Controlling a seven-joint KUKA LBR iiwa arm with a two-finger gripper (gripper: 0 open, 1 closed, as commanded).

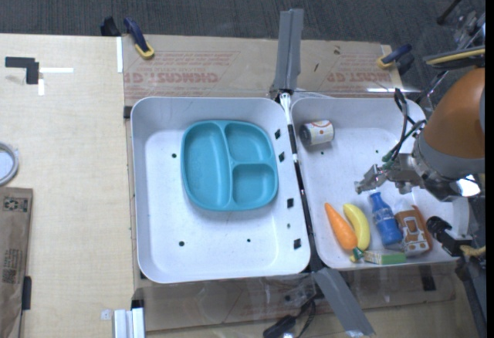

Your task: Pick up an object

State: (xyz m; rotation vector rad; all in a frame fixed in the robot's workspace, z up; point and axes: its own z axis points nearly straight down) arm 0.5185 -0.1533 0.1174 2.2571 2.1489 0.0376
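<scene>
Banana (356,224) below gripper (376,177), which hovers unladen

1. You see the arm (455,128) as a rounded orange band, with grey casing just below it.
2. Thin black cables (403,128) loop along its left side, down to the wrist.
3. Your gripper (376,178) is small, made of grey and silver metal parts.
4. A shiny bright patch shows on the grey wrist housing (463,187).

The arm (457,124) runs off the right edge, its upper links unseen.
</scene>
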